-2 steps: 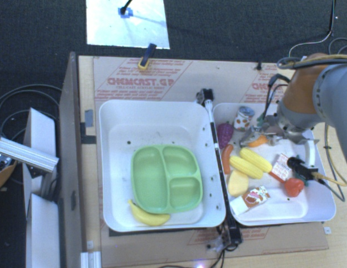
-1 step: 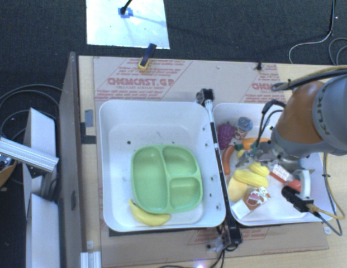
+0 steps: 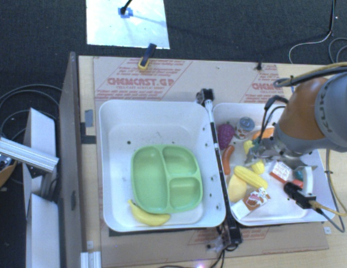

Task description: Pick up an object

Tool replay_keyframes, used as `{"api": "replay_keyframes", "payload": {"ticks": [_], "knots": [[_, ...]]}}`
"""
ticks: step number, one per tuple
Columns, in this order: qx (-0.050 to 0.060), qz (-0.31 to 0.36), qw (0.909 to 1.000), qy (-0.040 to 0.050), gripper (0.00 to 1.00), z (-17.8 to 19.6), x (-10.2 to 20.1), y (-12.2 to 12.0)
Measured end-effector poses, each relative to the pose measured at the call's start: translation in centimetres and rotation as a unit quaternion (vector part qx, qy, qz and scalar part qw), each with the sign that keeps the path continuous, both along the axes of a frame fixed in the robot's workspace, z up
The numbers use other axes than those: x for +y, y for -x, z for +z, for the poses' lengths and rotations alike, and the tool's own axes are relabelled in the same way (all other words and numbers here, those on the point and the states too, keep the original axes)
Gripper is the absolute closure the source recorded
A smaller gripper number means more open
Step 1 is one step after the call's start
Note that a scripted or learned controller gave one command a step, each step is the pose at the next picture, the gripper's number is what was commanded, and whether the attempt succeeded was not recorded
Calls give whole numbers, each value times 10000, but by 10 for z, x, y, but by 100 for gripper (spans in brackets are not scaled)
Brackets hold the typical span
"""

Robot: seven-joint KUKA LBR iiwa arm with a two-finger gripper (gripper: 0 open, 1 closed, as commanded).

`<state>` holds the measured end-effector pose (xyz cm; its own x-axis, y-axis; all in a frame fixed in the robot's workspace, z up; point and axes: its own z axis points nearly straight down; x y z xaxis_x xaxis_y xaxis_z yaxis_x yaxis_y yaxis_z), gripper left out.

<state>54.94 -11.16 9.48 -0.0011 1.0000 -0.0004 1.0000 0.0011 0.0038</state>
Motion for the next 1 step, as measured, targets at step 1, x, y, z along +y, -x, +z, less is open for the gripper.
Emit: {"api": "replay_keyframes", "payload": {"ticks": [1], "knots": [[-17,45,10000,-10,100,95,60,16]]}}
